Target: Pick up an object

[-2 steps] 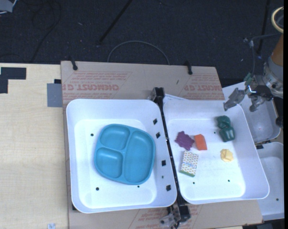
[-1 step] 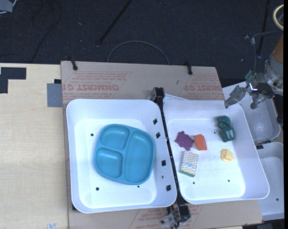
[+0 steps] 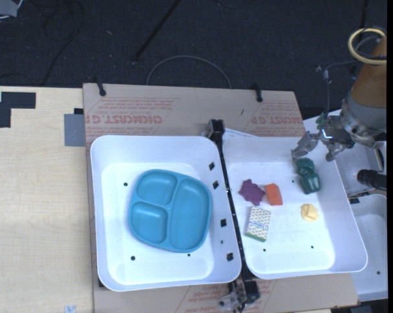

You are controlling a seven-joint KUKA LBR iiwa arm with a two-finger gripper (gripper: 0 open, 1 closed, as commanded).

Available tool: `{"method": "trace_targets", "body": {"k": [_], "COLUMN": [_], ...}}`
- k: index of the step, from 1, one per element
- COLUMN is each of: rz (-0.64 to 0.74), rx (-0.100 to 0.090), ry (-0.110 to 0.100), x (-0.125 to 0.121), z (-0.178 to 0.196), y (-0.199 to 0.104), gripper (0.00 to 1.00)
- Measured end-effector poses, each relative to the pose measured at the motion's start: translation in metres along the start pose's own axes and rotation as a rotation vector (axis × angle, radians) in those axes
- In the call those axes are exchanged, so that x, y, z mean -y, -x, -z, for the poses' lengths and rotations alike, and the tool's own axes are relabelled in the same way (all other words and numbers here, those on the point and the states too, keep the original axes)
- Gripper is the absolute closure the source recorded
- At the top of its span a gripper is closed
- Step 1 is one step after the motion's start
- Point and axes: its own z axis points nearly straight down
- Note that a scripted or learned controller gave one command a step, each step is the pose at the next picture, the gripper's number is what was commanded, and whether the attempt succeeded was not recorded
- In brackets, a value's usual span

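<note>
My gripper (image 3: 316,152) hangs over the far right corner of the right bin (image 3: 352,253), its two fingers spread open with nothing between them. Just below it, towards the front, lies a dark green toy (image 3: 307,176) on the bin floor. Further left lie a purple piece (image 3: 251,191) and an orange block (image 3: 273,193), close together. A small patterned box (image 3: 259,223) lies in front of them, and a yellow lump (image 3: 309,212) sits to the right of the box.
The left bin (image 3: 108,175) holds a blue divided plate (image 3: 170,210). A black divider (image 3: 226,204) runs between the two bins. The arm's orange band (image 3: 371,77) rises at the far right, with cables beside it.
</note>
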Motion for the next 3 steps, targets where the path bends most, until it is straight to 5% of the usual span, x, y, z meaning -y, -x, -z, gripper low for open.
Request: {"method": "trace_targets", "body": {"k": [2, 3], "rz": [0.002, 0.001], "rx": [0.002, 0.001], "ry": [0.007, 0.004], "x": [0.002, 0.003], "z": [-0.113, -0.102], "y": [-0.01, -0.009], "gripper": [0.0, 1.0]}}
